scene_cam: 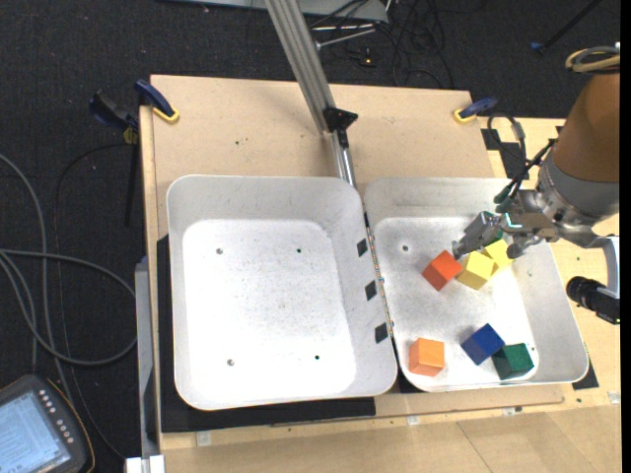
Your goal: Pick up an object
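Note:
In the right bin (552, 308), my gripper (496, 244) hangs over the upper middle, reaching in from the right. Its fingers are spread open with nothing between them. One finger (473, 235) points left toward a red-orange block (441, 269). Just under the gripper lie two yellow blocks (476, 270), touching each other, with the further one partly covered by the gripper. An orange block (426, 356), a blue block (482, 343) and a green block (513, 360) sit near the bin's front edge.
The left bin (197, 264) lies beside the right one, with a row of black clips (372, 289) along the shared rim. A metal pole (306, 57) slants in from the top. Clamps (475, 108) grip the bench's back corners.

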`<state>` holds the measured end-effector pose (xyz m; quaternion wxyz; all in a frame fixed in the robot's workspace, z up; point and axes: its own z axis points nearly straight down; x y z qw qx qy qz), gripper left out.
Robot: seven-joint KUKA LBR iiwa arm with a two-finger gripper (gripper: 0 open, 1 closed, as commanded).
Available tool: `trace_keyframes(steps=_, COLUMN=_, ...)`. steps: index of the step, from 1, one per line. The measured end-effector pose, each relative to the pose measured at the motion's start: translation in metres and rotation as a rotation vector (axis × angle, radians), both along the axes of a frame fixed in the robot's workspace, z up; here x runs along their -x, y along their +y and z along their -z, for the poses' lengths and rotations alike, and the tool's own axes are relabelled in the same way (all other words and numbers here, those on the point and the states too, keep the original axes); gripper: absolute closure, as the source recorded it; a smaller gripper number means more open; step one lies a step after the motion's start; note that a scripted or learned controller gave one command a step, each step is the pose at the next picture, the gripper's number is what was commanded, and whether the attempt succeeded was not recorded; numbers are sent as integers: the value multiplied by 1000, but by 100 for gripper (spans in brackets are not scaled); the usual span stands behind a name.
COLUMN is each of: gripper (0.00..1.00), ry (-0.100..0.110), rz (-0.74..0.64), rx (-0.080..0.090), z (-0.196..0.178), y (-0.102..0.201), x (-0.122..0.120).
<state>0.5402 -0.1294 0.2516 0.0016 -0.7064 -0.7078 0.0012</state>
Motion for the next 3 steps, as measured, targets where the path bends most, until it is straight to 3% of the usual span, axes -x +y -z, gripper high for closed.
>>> trace_keyframes(steps=1, gripper=0, ry=-4, rz=2, rx=1, z=-2, y=0, x=-1)
trace_keyframes(steps=3, gripper=0, ry=1, rz=4, rx=0, z=104, y=4, x=2)
